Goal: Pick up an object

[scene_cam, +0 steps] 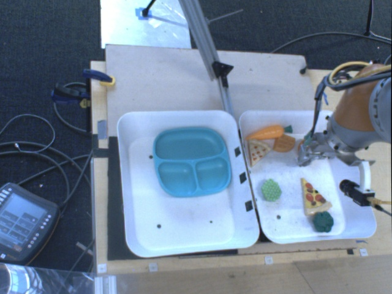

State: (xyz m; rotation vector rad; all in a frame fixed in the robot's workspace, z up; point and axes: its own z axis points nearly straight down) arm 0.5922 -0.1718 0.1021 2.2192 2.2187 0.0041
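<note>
1. Toward the back of the right bin (367, 228), the gripper (308, 156) hangs low over the floor, just right of the toy food at the rear; whether it is released or clenched cannot be told, and nothing is seen between its tips.
2. Nearest it lies a brown cookie (284, 143), touching the orange carrot (267, 131) that lies along the bin's rear.
3. A small pizza slice (258, 151) sits below the carrot, close to the bin's left wall.
4. A green broccoli (271, 190) rests mid-bin, apart from the others.
5. A second pizza slice (313, 196), with red dots, lies to the broccoli's right, its crust end touching a dark green lump (323, 222) near the front.
6. The arm (361, 112) comes in from the right, orange band above the wrist.
7. The left bin (138, 225) holds a blue divided plate (192, 162) with three compartments.
8. A grey pole (202, 32) slants across the bench (159, 78) behind the bins.
</note>
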